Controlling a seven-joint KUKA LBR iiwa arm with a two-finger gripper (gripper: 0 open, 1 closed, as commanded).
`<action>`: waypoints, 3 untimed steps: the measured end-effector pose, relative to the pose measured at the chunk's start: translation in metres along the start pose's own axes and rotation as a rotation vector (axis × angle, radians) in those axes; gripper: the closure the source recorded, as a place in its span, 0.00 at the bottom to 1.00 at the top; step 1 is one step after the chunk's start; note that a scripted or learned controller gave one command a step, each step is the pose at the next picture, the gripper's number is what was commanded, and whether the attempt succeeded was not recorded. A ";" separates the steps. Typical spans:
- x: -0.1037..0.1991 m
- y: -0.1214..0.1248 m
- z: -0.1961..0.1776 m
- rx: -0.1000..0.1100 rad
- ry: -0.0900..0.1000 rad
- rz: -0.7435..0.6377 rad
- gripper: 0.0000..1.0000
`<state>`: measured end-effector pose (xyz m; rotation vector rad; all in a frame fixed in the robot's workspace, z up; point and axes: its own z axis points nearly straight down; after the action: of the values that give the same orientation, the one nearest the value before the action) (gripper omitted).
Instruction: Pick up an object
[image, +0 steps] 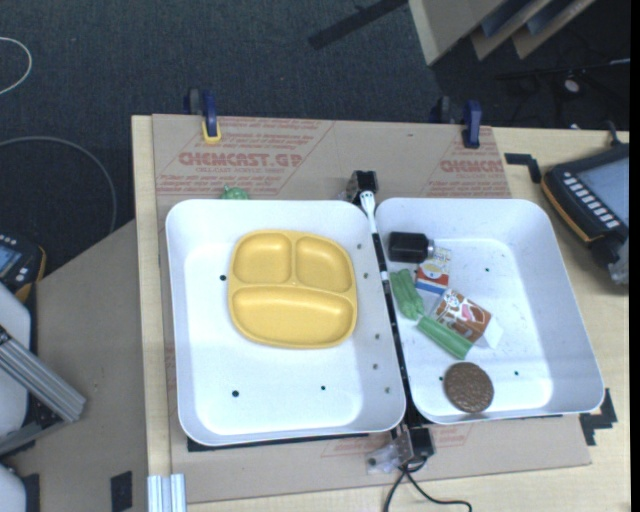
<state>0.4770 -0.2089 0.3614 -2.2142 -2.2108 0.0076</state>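
The right bin (530, 250) holds several small objects. A black block (407, 245) lies near its back left corner. Beside it are a small red, white and blue packet (434, 275) and a printed snack packet (465, 316). Two green pieces lie close by: one (405, 294) along the left wall, one (443, 337) under the snack packet. A round brown disc (468, 387) rests near the front edge. In the left bin (200, 380) sits a yellow divided plate (293, 288).
The bins stand on a brown board (300, 155) held by blue clamps (208, 112) at the back. A black and orange device (595, 195) lies at the right edge. A small green item (234, 193) sits behind the left bin.
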 end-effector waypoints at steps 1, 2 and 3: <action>0.058 0.003 0.107 -0.004 -0.001 -0.006 1.00; 0.135 0.004 0.052 -0.020 -0.005 -0.011 1.00; 0.142 0.003 -0.164 -0.035 -0.008 -0.004 1.00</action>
<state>0.4821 -0.0677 0.5258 -2.2313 -2.2371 -0.0231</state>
